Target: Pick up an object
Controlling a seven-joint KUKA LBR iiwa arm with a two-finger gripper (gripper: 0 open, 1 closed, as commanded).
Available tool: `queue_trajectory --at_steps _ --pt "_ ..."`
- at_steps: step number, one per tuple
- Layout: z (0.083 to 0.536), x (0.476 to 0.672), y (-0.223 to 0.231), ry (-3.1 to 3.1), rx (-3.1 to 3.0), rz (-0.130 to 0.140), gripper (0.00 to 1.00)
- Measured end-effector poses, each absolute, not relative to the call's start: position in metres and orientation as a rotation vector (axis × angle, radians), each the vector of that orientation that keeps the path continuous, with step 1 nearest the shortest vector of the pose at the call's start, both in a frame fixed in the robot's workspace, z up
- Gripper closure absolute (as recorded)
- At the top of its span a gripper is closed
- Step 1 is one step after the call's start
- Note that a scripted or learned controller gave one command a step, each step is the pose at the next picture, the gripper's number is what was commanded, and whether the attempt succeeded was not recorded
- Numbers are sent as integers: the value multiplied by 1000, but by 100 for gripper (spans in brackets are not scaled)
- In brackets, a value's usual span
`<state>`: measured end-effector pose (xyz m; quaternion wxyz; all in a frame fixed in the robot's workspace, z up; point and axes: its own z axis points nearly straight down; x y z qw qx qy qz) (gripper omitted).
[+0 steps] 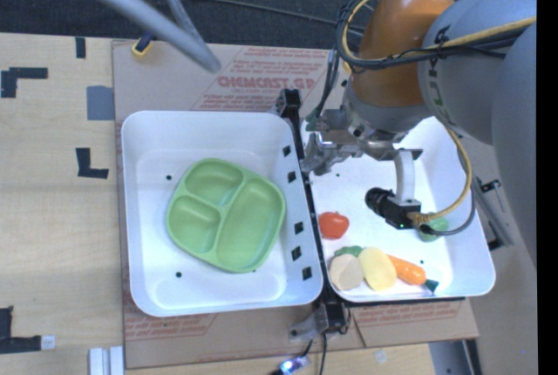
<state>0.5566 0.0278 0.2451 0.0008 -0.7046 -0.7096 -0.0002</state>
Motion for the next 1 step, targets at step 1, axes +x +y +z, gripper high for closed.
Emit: queue_trajectory --at_steps 1 --pt "228 548 81 -2226 -2212 4 100"
